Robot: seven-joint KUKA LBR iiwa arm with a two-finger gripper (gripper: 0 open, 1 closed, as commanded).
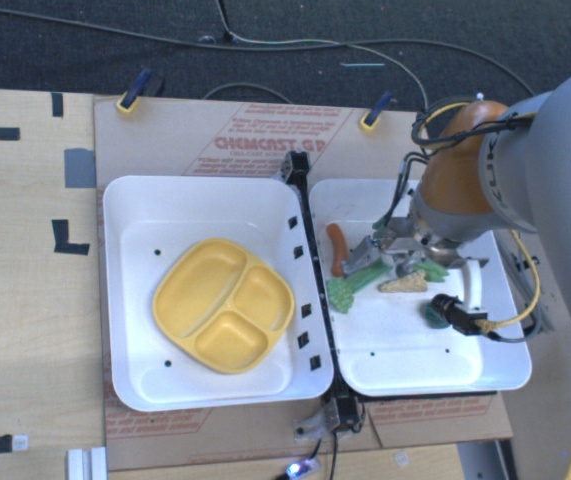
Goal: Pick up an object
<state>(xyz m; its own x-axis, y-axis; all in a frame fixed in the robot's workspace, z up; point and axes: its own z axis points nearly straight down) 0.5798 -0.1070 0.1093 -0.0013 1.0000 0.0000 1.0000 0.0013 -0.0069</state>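
a pale wooden bench (25, 298) carries black tape marks (60, 238) on its left part and a sheet of brown cardboard (255, 138) with red print, pinned at its far edge by blue-and-yellow clamps (135, 90). beyond the bench lies dark carpet (85, 38), crossed by thin cables (218, 3). two shallow white bins stand side by side on the cardboard, their inner walls meeting. the left bin (130, 218) holds a yellow compartment plate (223, 303), lying flat and turned at a slant.

the grey arm (550, 158) comes in from the right, its orange band (455, 173) above the far part of the right bin (415, 368). the wrist tips down and to the left, so the gripper (380, 258) sits low over the left half of that bin, right among the small things there. whether it is open, closed or holding anything cannot be told.

an orange-red sausage-shaped piece (336, 248) lies close to the right bin's left wall, pointing toward the far wall. just on its near side lies a green leafy piece (343, 292), which stretches toward the gripper. a tan flat piece (403, 285) lies to the right of it, under the wrist, and a second green piece (431, 268) shows just beyond that.
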